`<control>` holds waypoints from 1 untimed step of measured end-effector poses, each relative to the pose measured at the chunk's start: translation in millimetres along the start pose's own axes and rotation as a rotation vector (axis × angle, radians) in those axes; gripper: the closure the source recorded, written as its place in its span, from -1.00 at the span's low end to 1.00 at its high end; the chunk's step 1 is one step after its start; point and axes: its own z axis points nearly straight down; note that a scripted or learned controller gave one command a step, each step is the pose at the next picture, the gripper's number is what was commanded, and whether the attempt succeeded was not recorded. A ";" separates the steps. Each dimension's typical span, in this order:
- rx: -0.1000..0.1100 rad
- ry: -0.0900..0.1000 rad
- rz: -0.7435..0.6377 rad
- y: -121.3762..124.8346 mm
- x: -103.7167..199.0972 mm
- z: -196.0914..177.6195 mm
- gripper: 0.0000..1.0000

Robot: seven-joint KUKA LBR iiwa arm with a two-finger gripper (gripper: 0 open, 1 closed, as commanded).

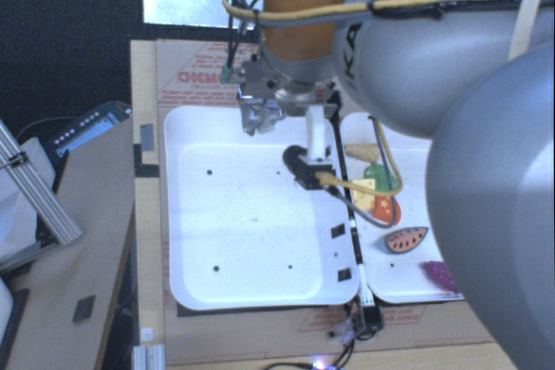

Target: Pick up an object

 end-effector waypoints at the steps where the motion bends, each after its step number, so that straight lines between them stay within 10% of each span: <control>1: 0.012 -0.007 0.006 -53.9 18.9 105.6 1.00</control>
